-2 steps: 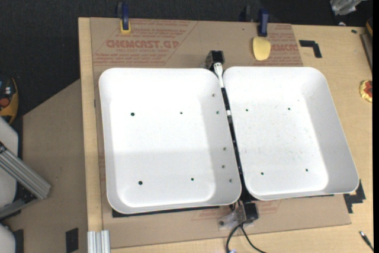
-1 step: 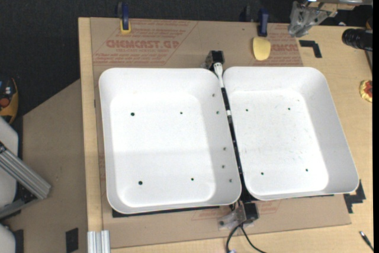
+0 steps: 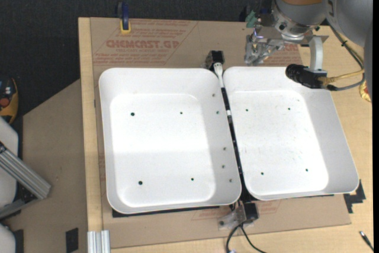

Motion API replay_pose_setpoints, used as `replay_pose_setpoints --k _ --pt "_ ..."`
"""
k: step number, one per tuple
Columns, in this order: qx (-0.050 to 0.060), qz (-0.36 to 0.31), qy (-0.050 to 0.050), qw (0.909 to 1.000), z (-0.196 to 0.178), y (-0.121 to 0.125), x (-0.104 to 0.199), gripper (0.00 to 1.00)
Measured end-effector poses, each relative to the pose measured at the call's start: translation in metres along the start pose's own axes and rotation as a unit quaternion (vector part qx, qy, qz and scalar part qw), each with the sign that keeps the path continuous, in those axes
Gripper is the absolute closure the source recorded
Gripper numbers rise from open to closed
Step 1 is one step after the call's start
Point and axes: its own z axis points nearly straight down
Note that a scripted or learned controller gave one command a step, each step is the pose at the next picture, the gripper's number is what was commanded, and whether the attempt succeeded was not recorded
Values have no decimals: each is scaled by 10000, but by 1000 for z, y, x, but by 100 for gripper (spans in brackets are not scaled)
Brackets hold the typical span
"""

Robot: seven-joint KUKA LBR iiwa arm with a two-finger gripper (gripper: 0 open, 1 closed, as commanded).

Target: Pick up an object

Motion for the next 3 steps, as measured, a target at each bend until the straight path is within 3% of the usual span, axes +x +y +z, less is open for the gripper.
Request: replay_pose_setpoints --k 1,3 --pt "-53 22 -10 10000 -27 -16 8 100" --pt "-83 35 -15 10000 -92 -77 10 100"
